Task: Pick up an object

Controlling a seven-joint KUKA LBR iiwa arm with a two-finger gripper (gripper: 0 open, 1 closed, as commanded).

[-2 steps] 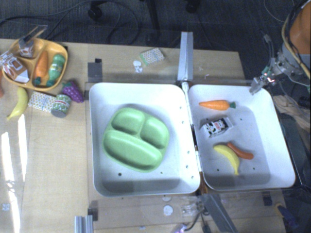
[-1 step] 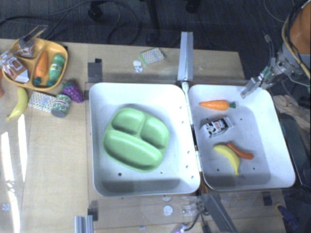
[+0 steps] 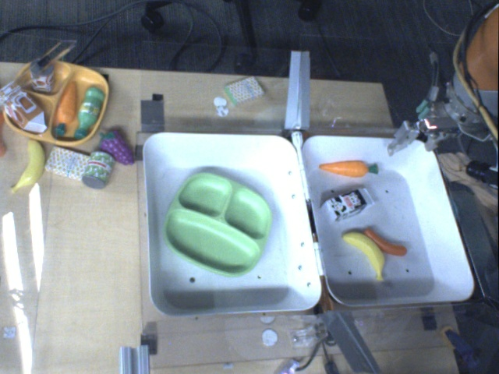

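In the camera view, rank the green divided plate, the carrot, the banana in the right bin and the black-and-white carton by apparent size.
1. green divided plate, by far the largest.
2. carrot and banana: look about alike, so no order between them.
3. black-and-white carton, the smallest.

**What's sitting in the right bin**

Orange carrot [image 3: 344, 168] lies flat near the back. Just below it, a little black-and-white carton [image 3: 345, 203] is tipped over. Toward the front, a yellow banana [image 3: 366, 251] touches an orange-red sausage-looking thing [image 3: 386, 244].
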